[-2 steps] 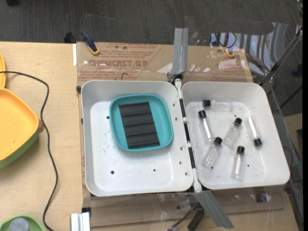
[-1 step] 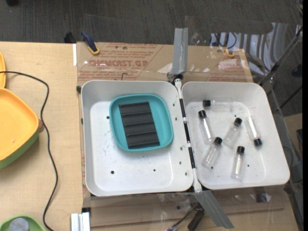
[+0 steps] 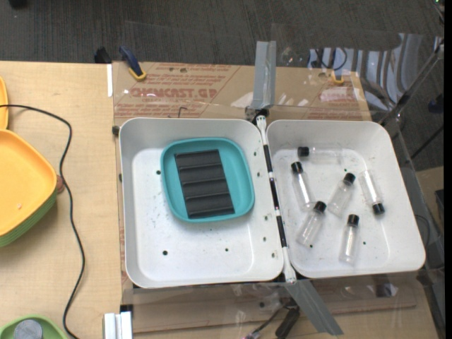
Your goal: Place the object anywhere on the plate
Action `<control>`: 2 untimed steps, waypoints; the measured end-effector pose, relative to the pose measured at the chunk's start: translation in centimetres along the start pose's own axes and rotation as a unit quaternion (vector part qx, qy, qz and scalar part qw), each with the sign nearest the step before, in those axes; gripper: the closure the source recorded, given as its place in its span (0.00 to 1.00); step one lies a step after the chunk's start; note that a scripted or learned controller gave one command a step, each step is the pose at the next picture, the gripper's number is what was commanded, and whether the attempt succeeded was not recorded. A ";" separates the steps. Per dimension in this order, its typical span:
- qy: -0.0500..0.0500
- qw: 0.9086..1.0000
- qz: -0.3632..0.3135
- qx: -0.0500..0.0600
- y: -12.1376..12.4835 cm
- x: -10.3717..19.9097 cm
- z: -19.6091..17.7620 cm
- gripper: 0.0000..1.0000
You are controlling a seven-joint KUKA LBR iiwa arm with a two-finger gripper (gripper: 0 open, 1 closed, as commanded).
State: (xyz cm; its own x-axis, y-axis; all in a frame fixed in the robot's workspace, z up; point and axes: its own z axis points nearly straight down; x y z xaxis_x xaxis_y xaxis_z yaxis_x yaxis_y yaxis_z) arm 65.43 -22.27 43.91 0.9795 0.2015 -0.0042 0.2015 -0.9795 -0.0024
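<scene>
A teal plate (image 3: 244, 189) is lying in the left bin (image 3: 141, 246); right of the plate, several black-capped vials (image 3: 301, 184) are lying scattered. The claw's state I cannot tell.

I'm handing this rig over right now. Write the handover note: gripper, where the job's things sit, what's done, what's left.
Gripper: no report on it from this camera view.
Plate: the teal plate sits in the left bin, upper middle, with a dark ribbed insert on it.
Objects: five clear vials with black caps lie loose in the right bin, for example one near the divider, one at the middle and one at the lower right. A loose black cap lies near the top.
Done: no vial on the plate.
Left: pick one vial, carry it across the divider, set it on the plate.
</scene>
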 end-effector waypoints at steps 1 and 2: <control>-0.001 1.000 0.001 0.001 0.0 -0.1 0.0 0.00; -0.001 1.000 0.002 0.001 0.0 -0.4 0.0 0.00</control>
